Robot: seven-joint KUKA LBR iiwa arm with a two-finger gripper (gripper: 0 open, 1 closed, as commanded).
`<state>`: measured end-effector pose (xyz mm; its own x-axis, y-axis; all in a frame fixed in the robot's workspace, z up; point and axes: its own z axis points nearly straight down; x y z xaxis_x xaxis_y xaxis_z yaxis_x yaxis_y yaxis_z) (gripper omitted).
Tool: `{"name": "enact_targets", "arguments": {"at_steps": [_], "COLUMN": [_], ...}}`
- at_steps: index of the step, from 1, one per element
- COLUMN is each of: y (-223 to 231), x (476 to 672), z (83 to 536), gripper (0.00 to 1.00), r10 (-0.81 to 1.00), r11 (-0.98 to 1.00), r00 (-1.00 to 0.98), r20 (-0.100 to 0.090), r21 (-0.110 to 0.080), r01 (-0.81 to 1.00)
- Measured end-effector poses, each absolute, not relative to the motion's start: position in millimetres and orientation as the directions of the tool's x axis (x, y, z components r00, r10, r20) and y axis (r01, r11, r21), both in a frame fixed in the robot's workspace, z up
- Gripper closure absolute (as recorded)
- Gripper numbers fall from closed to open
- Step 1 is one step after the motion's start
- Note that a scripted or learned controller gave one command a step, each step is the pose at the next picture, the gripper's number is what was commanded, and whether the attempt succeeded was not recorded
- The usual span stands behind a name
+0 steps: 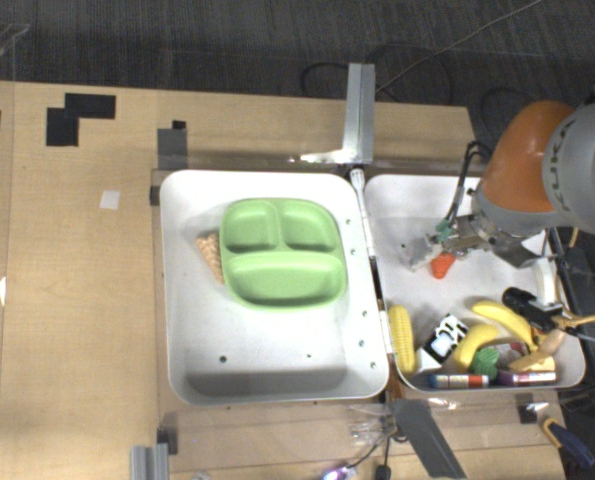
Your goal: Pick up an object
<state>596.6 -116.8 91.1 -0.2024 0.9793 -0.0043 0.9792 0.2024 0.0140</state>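
Overhead, arm (pixel 567 168) bent down from the right into right bin (pixel 407 203), hand (pixel 447 243) above orange object (pixel 442 265), grip state unclear

Two bins sit side by side on the tabletop (pixel 67 298). In the left bin (pixel 192 368) a divided plate (pixel 280 251) lies toward the back, with a flat piece (pixel 210 256) tucked against its left edge. Over in the right bin (pixel 402 203), the gripper (pixel 443 236) hangs near the middle, a small object (pixel 442 265) just below it. Along the near wall lie a corn cob (pixel 402 336) at left, markers (pixel 477 379) in front, bananas (pixel 492 333) to the right.
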Motion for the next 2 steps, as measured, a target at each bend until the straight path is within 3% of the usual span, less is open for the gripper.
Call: {"name": "enact_targets", "arguments": {"at_steps": [1,2], "y": [-114.5,-49.5], "x": [599.0,638.5], "z": [102.7,187.0], "gripper": [1.0,1.0], "r10": [0.979,0.989], "r11": [0.204,0.145], "r00": [-0.204,-0.145], "r20": [-0.004,-0.001], "r21": [0.021,0.007], "r01": [0.979,0.989]}}
